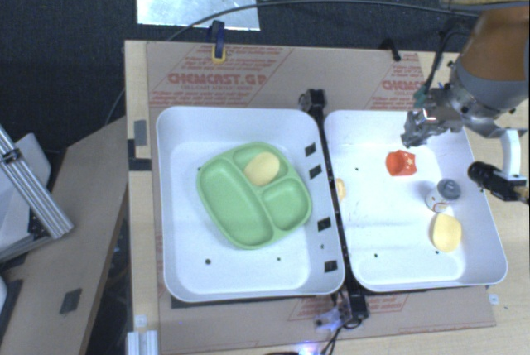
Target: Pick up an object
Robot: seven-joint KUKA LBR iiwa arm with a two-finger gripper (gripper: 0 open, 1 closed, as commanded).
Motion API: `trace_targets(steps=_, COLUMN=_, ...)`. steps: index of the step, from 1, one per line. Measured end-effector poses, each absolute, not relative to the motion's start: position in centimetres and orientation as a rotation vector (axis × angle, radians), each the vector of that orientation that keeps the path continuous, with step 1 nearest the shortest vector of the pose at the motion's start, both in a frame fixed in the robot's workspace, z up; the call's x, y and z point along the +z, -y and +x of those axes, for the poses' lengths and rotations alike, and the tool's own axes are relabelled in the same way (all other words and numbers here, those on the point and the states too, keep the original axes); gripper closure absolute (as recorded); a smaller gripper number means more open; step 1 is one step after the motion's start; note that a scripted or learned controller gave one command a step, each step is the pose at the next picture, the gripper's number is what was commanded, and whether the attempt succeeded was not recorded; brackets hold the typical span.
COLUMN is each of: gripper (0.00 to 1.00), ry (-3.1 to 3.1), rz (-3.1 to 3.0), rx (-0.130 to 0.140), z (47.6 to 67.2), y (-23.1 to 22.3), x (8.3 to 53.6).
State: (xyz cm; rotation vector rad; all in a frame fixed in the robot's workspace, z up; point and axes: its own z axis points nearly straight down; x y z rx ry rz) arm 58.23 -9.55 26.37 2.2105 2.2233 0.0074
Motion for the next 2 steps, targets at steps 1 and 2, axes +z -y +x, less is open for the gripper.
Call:
trace_targets(steps=1, gripper=1.00, ry=-2.232, rz=2.212, rx=0.003, z=57.3, y=5.0, x=26.0)
trace_targets(steps=2, gripper=1.00, ry=-2.232, rz=2.212, rx=0.002, z=57.0, y=-0.3, x=24.1)
